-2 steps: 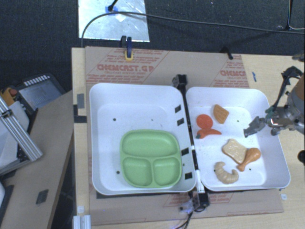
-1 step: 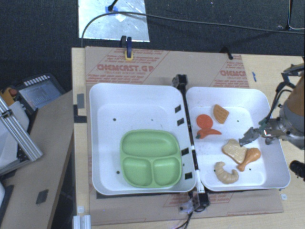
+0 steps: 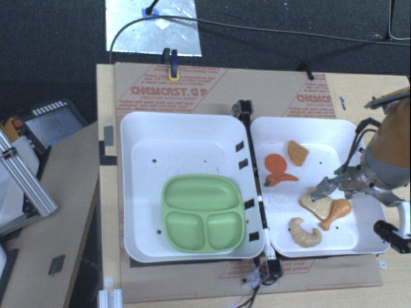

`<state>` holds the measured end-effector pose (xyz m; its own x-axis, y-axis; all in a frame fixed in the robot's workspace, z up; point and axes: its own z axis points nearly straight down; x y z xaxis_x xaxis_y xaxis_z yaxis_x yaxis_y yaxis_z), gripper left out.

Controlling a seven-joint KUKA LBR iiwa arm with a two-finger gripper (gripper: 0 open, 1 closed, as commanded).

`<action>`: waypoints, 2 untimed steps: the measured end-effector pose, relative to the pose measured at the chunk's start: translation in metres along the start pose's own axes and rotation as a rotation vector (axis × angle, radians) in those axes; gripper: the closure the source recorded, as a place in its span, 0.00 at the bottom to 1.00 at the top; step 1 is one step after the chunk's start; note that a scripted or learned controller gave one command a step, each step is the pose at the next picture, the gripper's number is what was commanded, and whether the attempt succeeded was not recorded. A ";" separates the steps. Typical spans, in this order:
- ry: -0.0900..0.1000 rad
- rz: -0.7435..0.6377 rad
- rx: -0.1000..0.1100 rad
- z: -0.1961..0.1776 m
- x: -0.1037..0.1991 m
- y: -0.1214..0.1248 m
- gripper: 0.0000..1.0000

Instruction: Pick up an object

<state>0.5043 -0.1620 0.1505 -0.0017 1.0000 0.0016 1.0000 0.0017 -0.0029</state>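
Far to the gripper's left, in the left white bin, lies a pale green plastic tray, smooth and matte, with rounded corners and three moulded compartments: one long one across the top, two smaller below. The bin itself is shallow, glossy and thin-walled, resting on brown printed cardboard.

In the right white bin sit the toy foods. Left of the gripper and a little above it is a red-orange rounded piece with a tapering orange stem, and beside that an orange-tan wedge. Below and left of the gripper lies a curled beige piece like a shrimp. Just beneath the fingertips is a pale slice of toast, with a golden drumstick touching its right edge.

The gripper hovers at the toast's upper edge; how far its fingers are parted cannot be told, and nothing is visibly held between them. The grey arm reaches in low from the right, orange band above the wrist.
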 end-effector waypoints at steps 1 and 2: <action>-0.001 0.001 -0.002 0.047 -0.008 0.005 0.00; -0.003 0.000 -0.006 0.034 -0.008 0.006 1.00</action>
<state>0.5101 -0.1700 0.1165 -0.0014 1.0000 -0.0014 1.0000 0.0014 0.0034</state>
